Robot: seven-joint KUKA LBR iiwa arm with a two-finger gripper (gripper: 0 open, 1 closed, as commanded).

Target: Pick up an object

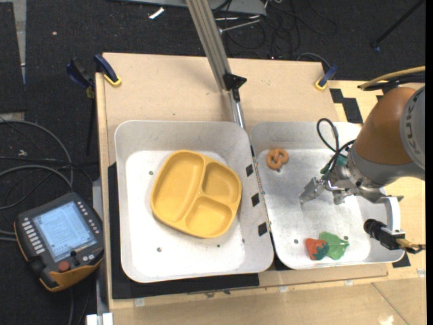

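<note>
A pendant (59, 239) lies on the floor left of the bench. In the left bin (135, 147) a yellow divided plate (197, 193) rests near the middle. The right bin (284, 134) holds a small pretzel (277, 158) near its far left corner and a red and green toy (327, 246) near its front edge. The gripper (318, 191) hangs over the middle of the right bin, between pretzel and toy and touching neither; its fingers look spread, with nothing between them.
</note>
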